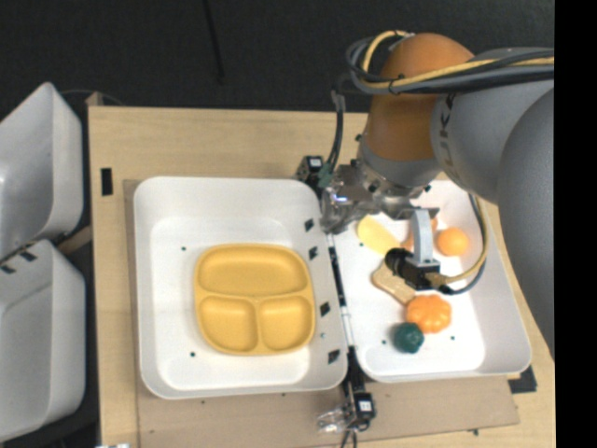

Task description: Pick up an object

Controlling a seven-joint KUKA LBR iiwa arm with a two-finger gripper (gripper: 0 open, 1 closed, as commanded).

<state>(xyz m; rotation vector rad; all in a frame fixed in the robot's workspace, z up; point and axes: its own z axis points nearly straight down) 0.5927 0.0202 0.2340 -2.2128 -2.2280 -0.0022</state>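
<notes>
The arm hangs low over the right bin (490, 348), with the gripper (366, 205) at that bin's upper left corner, close to the wall shared with the left bin (149, 250). The wrist hides the gripper from above, so I cannot tell whether it is spread or closed, and nothing can be seen held in it. This looks like the reach-and-descend step, with no grasp made yet. The likeliest target is the pale yellow piece (377, 234), just beside the gripper. An orange ball (452, 242), a tan flat piece (390, 284), an orange pumpkin (429, 313) and a dark green ball (408, 338) lie further down the same bin. A yellow divided plate (253, 299) sits alone in the left bin. The next move probably calls for centring over the pale piece, clear of the wall, before closing.
</notes>
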